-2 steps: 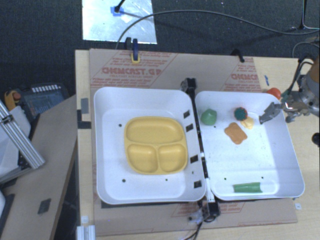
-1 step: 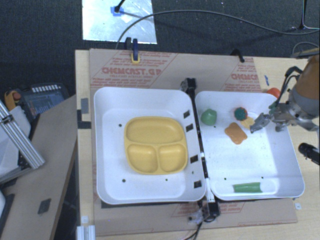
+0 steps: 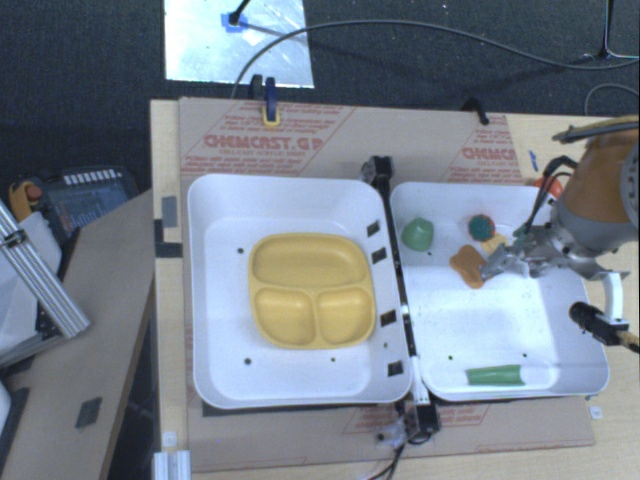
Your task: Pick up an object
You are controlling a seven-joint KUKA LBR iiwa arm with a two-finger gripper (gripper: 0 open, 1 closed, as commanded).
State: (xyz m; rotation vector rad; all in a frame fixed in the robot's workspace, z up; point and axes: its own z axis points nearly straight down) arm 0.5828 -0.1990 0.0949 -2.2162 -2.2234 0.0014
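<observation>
The left bin [image 3: 215, 268] holds a yellow tray [image 3: 310, 290] with three compartments (one long at the far side, two smaller at the near side). The tray lies flat near the middle of this bin.

The right bin [image 3: 480, 333] touches the left one along a black clip strip. Near its far left corner sits a green ball [image 3: 418, 233]. To the right of it, close to the far edge, there is a small round piece [image 3: 482, 227], teal with some orange. Just below it an orange piece [image 3: 467, 265] lies flat on the bin floor. Near the front edge a green bar [image 3: 494, 374] lies along that edge, well apart from the others.

The gripper [image 3: 497, 265] comes in from the right edge of this bin, low over the floor. Its tips are at the right side of the orange piece, maybe touching it. I cannot tell how wide the tool is. The orange piece is not seen between the tips.
</observation>
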